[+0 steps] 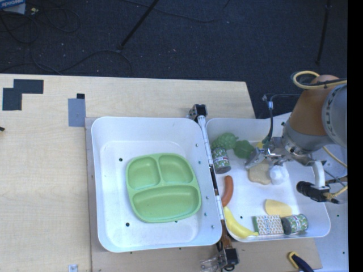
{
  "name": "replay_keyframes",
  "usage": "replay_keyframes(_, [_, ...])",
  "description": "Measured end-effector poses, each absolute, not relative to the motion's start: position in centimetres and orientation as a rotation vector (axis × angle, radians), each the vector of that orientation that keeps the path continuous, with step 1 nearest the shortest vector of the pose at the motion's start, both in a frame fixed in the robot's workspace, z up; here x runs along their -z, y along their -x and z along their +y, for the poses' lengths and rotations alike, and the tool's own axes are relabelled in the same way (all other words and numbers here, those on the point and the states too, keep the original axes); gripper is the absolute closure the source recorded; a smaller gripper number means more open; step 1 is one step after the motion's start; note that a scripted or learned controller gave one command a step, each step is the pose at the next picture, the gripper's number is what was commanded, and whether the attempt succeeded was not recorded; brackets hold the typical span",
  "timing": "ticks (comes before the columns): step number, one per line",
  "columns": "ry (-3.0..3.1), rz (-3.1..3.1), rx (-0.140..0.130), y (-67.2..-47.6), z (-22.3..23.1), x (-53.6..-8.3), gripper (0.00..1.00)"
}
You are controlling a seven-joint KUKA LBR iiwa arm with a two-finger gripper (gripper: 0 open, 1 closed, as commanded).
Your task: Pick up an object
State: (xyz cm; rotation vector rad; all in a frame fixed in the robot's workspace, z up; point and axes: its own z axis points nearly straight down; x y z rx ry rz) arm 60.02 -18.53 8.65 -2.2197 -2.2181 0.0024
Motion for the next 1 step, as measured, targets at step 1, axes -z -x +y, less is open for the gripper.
replay_keyframes(1, [2.221, -2.218, -0.001, -56.08, -17.46, -8.7, 0.0])
